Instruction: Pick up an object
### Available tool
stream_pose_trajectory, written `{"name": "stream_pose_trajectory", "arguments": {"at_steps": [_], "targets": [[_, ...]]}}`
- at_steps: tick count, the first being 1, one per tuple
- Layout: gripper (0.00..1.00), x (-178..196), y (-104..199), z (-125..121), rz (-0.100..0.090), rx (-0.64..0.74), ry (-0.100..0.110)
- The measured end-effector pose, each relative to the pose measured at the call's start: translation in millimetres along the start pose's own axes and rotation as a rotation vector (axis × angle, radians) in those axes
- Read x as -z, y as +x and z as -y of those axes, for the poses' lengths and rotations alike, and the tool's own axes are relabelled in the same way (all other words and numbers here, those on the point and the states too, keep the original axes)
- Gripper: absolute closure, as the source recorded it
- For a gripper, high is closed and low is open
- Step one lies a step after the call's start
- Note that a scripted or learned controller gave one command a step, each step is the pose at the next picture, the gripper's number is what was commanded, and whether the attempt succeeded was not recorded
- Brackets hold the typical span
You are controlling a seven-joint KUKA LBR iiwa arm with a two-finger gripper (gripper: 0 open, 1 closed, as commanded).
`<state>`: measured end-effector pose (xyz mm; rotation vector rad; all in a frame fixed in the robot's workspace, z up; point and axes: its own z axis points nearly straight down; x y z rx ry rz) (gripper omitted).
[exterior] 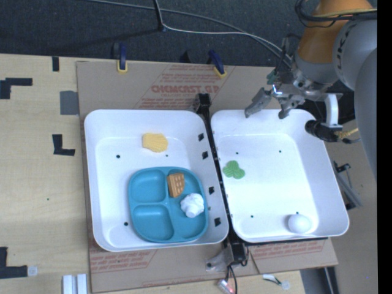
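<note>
While the hand (269, 108) hangs over the far edge of the right bin (318, 164), its two fingers are spread apart with nothing between them. One fingertip points down toward the bin's far left corner, the other sits a little to the right of it above the far rim. The grey arm (361, 48) comes in from the right, its orange band (334, 23) above and to the right of the hand, the wrist tilted down toward the bin.

Below the hand and slightly left, a small green piece (233, 170) lies on the bin floor near the left wall, well apart from the fingers. A white ball (299, 223) rests much farther below, a little right of the hand, at the near edge of the same bin.

Left of the hand, across the divider, the left bin (104, 164) holds a yellow lump (155, 142) and a blue tray (147, 216). On the tray lie a brown waffle piece (176, 184) and a white lump (192, 205).
</note>
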<state>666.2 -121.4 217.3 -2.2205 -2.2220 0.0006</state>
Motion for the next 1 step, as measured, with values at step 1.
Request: {"name": "stream_pose_trajectory", "arguments": {"at_steps": [1], "targets": [[0.0, -0.1, 0.0, 0.0, 0.0, 0.0, 0.0]]}}
